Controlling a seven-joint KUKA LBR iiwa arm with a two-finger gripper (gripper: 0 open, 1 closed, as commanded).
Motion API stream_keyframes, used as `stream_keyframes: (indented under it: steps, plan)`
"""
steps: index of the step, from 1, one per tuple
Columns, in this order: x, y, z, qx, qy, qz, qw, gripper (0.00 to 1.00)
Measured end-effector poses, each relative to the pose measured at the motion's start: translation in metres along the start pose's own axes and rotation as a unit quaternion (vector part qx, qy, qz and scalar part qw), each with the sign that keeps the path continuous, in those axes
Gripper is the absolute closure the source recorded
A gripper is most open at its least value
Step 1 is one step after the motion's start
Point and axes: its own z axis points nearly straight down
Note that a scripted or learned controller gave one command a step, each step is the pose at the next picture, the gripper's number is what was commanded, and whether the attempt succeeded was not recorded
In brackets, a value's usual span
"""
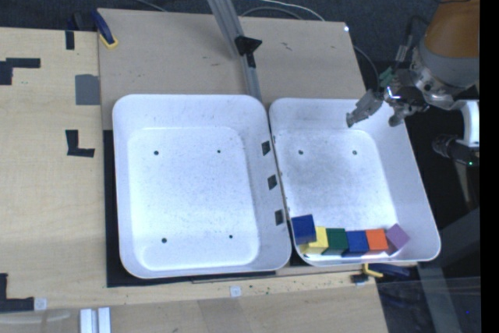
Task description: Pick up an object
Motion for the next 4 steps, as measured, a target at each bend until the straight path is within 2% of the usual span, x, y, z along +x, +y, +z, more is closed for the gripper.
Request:
stream_keyframes:
  steps: [1,2,3,4]
  plan:
    - [0.010,-0.089,0.170,0.006,0.001,0.002,1.0000,0.00]
    - [-0.043,-0.041,0.124,-0.003,-0.002,0.001,1.0000,0.00]
    - [-0.031,-0.009,0.154,0.000,0.000,-0.001,1.0000,0.00]
    - [-0.022,0.000,0.071,-0.004,-0.001,0.000,1.0000,0.00]
